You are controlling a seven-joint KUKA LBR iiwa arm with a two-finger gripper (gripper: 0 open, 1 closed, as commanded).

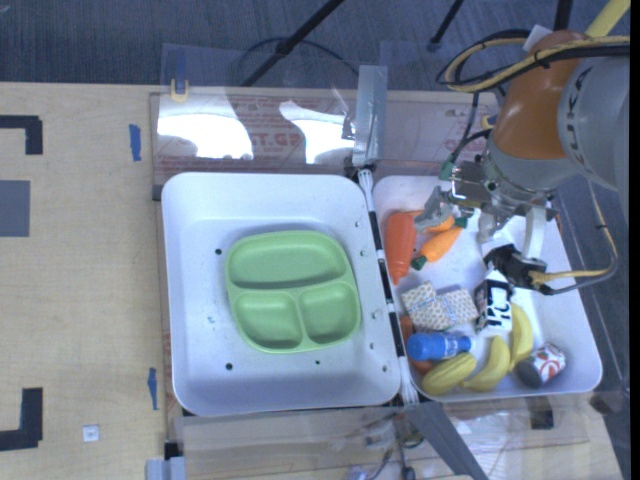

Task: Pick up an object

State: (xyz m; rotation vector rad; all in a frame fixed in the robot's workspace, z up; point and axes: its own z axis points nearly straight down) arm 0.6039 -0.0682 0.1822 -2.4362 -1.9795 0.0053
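The gripper (462, 211) is hanging over the far end of the right bin (585, 353), just above a small orange carrot (438, 244) that is lying at a slant; from where I'm standing I cannot tell whether it is clenched or released, and nothing is showing itself as caught in it. Beside the small carrot, against the bin's left wall, a larger orange carrot (399, 244) is lying lengthwise. Nearer the middle, a patterned cloth bundle (437, 306) is resting with a black-and-white item (495, 303) just to its right; in front of them a blue bottle (434, 346) is lying on its side, touching a bunch of yellow bananas (487, 360) that is curving along the near edge — and a red-and-white ball (541, 365) is sitting at the bananas' right end.

Above all this the grey arm, with its orange band (535, 108), is reaching in from the right, yellow and black cables (490, 53) looping around it.

The left bin (200, 228) is holding a green divided tray (293, 289) — three compartments, lying flat near the centre; a clear panel (255, 128) is standing behind the bins, catching glare, and the wooden bench (70, 298) is stretching away to the left with black markings on it.
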